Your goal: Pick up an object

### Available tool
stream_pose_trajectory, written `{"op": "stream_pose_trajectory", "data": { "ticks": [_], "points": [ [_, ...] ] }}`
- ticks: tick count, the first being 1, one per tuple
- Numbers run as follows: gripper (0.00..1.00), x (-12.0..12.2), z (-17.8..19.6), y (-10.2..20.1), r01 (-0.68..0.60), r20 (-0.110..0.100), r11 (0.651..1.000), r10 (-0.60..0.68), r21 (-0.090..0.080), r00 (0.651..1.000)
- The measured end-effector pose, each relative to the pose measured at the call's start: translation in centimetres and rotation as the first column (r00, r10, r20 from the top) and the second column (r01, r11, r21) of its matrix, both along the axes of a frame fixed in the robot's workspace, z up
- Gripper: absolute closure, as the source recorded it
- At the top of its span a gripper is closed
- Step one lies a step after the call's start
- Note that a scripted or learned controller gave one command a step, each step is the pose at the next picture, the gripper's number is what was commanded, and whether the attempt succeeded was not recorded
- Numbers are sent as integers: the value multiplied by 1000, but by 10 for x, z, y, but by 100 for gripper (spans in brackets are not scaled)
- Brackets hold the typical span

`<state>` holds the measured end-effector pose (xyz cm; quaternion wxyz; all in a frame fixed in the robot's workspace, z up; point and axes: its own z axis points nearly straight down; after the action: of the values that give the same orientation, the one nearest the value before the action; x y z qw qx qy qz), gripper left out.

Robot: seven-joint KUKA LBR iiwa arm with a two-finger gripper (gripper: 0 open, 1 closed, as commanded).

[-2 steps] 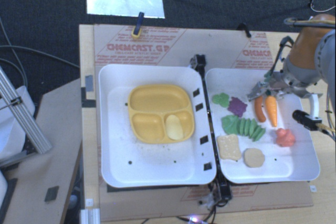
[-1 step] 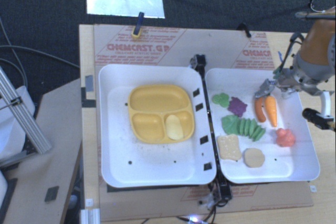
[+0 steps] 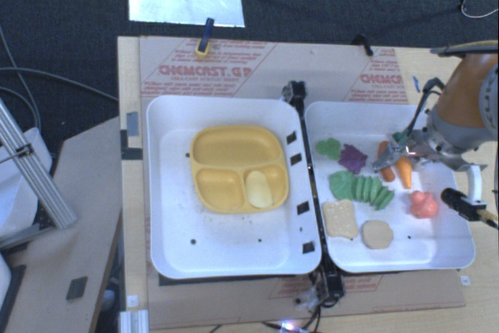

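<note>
The brown board [image 3: 234, 66] under the white bins [image 3: 168, 191] says "CHEMCAST GP" in red. The jaws [image 3: 395, 156] sit by the carrot [image 3: 404, 170]; I cannot tell if they pinch it.

Bench [image 3: 132, 160] topped with printed board [image 3: 234, 66]. Two white bins directly on it, touching side by side: left bin [image 3: 168, 191], right bin [image 3: 444, 249]. Blue-yellow clamp [image 3: 205, 39] at board's far edge. Black clips along bins' shared seam [image 3: 300, 160].
</note>
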<state>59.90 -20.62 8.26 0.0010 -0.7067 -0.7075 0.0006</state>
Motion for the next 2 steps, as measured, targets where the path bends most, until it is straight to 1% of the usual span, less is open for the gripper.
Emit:
{"op": "stream_pose_trajectory", "data": {
  "ticks": [1,2],
  "points": [
    [0,-27,29,0,0,3,1000,0,-1,1000],
    [0,-111,6,-2,6,14,1000,-6,-3,1000]
  ]
}}
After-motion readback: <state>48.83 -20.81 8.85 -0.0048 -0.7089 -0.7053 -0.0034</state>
